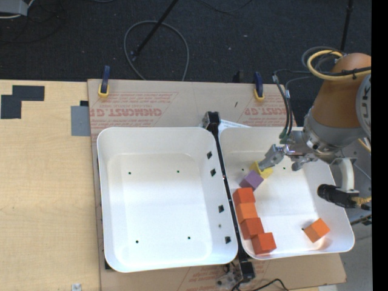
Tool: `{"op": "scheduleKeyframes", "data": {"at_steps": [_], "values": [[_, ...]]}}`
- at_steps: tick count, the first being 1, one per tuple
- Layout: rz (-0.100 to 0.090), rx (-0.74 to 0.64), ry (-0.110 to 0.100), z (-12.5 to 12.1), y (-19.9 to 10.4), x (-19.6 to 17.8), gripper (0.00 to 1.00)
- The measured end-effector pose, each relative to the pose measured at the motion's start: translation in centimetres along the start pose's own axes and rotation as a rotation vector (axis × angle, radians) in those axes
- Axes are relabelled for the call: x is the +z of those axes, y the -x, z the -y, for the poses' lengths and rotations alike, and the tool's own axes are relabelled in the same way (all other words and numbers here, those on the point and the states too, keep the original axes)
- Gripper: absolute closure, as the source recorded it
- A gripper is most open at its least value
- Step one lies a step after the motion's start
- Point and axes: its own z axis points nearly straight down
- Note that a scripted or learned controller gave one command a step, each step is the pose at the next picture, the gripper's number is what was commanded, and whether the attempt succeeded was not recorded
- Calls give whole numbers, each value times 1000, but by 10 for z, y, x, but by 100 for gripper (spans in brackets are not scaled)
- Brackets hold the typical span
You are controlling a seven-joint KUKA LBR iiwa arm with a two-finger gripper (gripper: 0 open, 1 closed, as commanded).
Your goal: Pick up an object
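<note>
The left bin (157, 193) stood beside the right bin (339, 238), where a purple block (251, 180) and four orange blocks (251, 219) lined the divider. A small yellow block (265, 170) sat between the gripper's (271, 160) parted fingers, apparently the chosen target, though not lifted. Another orange block (316, 230) lay apart.

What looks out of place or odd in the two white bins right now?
Nothing looks spilled or damaged. One small orange block lies alone near the right white bin's corner, apart from the row of orange-red blocks along the divider.
</note>
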Motion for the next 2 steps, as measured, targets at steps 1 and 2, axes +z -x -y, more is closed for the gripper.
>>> {"op": "scheduleKeyframes", "data": {"at_steps": [1,2], "values": [[1,-1,9,-2,0,-5,0],[0,-1,5,7,3,43,0]]}}
